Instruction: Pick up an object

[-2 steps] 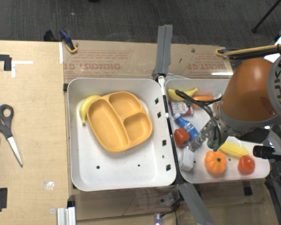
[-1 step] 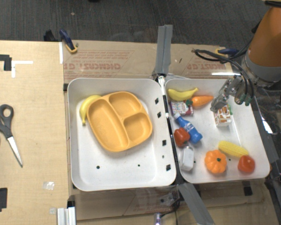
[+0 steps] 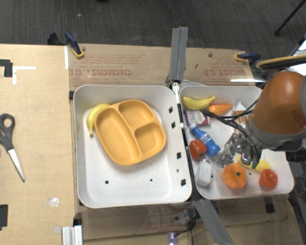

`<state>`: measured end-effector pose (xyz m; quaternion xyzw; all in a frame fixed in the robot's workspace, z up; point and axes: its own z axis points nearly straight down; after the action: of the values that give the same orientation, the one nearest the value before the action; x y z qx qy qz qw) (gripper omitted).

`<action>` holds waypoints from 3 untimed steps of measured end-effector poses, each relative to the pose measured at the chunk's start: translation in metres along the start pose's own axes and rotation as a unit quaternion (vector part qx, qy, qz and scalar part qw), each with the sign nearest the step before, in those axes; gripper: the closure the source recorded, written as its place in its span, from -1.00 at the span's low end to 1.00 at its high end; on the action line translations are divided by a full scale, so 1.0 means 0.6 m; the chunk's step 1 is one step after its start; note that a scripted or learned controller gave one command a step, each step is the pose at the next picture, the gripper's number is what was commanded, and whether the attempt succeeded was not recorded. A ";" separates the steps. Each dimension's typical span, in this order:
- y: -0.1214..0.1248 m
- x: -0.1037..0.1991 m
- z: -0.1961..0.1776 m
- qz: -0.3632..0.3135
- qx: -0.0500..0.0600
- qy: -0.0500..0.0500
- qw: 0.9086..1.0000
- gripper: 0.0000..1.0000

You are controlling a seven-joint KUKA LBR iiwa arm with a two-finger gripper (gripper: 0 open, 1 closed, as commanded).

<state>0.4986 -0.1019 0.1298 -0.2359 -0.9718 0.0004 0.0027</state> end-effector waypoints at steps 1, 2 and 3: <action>0.000 0.000 0.000 0.000 0.000 0.000 1.000 -1.00; 0.005 0.001 0.052 0.024 0.000 -0.008 1.000 -1.00; -0.015 0.028 0.066 0.037 -0.001 -0.003 0.999 -1.00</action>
<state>0.4790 -0.1024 0.0900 -0.2714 -0.9625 0.0003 -0.0002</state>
